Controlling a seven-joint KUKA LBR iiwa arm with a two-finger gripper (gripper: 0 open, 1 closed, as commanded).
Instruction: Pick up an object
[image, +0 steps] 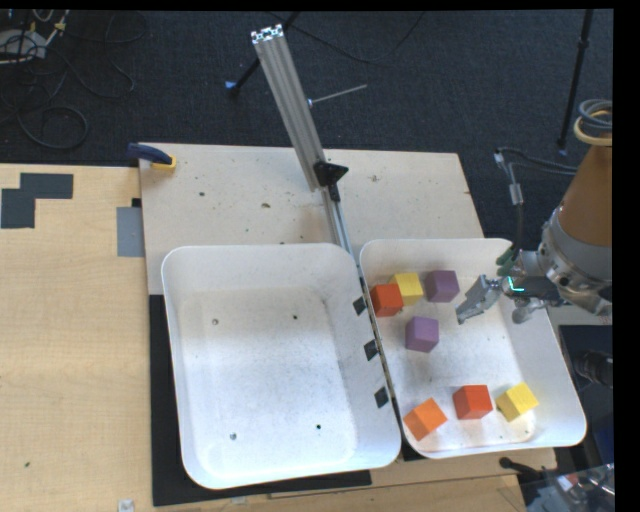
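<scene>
Blocks lay in the right bin (560, 395), seven of them, and any one would do for the pick; the left bin (200, 300) had none. A red block (387, 298), a yellow block (408, 288) and a purple block (441, 285) sat in a row near the far edge of the right bin, the red one hard by its left wall and touching the yellow; a second purple block (422, 333) sat alone near the middle; an orange block (426, 417), a second red block (472, 402) and a second yellow block (517, 401) lay along the near edge.

The gripper (476, 301) hung over the right side of that bin, near its far edge, with nothing between its fingers; I could not tell if they were spread or pressed together, for they looked too small and dark.

I think the best pick was the lone purple block in the middle; it had free room on every side, so the fingers could go down on both sides of it. The row by the far edge looked harder, since those blocks sat close and a finger might bump a neighbour; the red one by the wall looked hardest. The gripper should be wide, come straight down over the block's middle, line up with its flat sides, then squeeze and lift slowly.
</scene>
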